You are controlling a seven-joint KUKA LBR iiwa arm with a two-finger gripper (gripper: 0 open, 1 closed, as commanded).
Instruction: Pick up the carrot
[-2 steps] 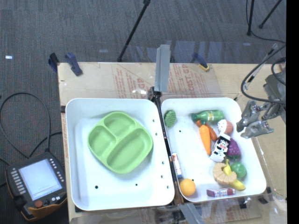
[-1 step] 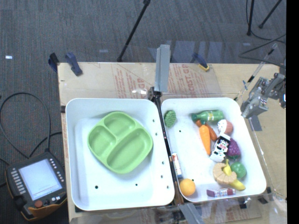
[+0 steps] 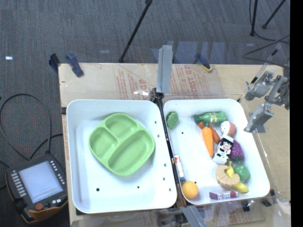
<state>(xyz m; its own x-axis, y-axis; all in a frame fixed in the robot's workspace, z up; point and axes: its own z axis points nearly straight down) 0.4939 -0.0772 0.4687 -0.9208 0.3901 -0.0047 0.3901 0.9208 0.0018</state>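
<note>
The carrot (image 3: pixel 208 141) is seen lying untouched among toy foods in the right bin (image 3: pixel 189 148), below the green bottle (image 3: pixel 211 117), while the gripper (image 3: pixel 259 119) is poised outside the bin's right rim, jaw state indiscernible, pickup judged not yet begun.

Even, soft overhead light; the white bins (image 3: pixel 75 126) look bright with mild glare, shadows are faint, and the whole frame is slightly soft.
</note>
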